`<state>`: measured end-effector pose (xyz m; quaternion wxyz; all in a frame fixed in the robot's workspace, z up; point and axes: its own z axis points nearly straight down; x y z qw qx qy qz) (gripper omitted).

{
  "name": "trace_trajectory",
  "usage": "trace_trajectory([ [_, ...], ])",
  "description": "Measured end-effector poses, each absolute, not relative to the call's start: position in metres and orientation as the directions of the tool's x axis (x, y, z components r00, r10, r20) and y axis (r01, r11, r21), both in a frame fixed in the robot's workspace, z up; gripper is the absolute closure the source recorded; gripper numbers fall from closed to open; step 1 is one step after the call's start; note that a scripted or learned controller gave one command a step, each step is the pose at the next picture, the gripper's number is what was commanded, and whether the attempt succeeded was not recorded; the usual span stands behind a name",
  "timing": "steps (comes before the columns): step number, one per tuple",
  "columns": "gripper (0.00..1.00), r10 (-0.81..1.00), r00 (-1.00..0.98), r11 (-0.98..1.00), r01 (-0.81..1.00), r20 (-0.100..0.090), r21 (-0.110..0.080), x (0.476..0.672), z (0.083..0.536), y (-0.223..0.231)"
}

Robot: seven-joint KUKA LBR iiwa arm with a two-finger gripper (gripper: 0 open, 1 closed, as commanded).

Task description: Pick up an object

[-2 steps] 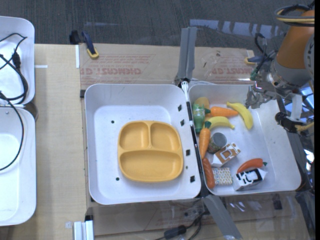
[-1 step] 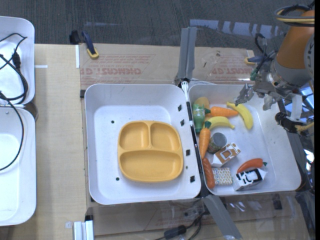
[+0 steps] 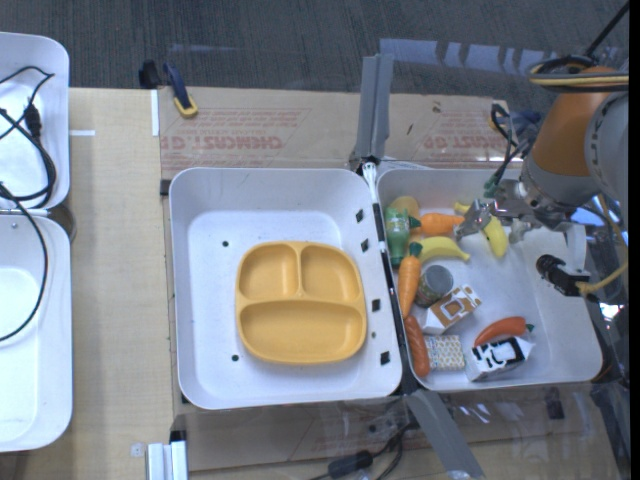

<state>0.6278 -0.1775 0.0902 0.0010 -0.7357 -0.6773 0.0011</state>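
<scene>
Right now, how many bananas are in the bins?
2. One banana lies in the right bin beside the can. The other banana is at the hand, near the back of that bin. More could be hidden under the pile.

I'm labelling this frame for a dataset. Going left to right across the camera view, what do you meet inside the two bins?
Yellow divided plate in the left bin → upright carrot → round can → red pepper in the right bin. The gripper hangs over the right bin's far side.
</scene>
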Motion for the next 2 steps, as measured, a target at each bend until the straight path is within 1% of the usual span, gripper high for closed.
trace_trajectory([
  [1,1.0,0.997,0.083,-0.083,0.997,-0.001,-0.004,0.628,0.098,-0.178],
  [2,1.0,0.993,0.12,-0.12,0.993,-0.001,-0.001,0.659,0.19,-0.119],
])
